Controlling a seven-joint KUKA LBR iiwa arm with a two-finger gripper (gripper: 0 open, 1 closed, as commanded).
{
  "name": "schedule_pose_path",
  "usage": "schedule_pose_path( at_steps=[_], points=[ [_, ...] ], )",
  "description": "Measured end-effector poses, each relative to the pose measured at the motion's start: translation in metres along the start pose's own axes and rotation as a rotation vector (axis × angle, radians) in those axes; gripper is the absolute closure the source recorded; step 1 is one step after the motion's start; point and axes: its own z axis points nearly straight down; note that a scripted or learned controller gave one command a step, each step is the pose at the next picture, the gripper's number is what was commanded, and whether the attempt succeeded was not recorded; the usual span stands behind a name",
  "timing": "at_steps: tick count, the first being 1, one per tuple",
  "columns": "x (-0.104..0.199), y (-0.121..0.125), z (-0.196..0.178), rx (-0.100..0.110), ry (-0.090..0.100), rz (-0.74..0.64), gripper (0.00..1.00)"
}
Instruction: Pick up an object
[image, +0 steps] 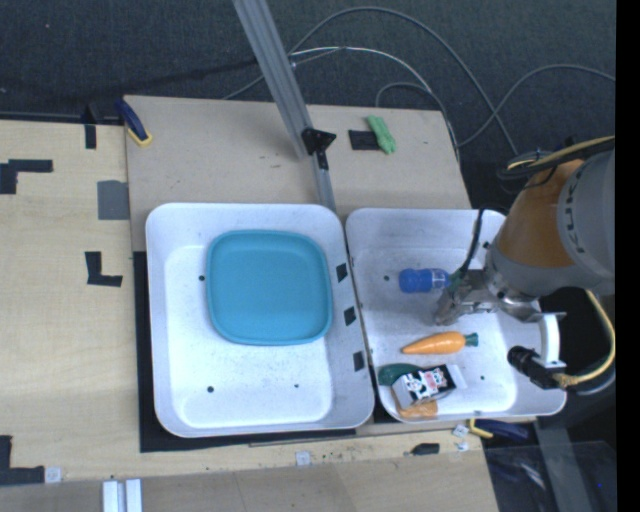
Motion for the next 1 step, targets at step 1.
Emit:
schedule_pose_path(
  at_steps=[1],
  points=[
    [0.0004,0.0,-0.0624,-0.001,0.001,0.0,1.0]
  ],
)
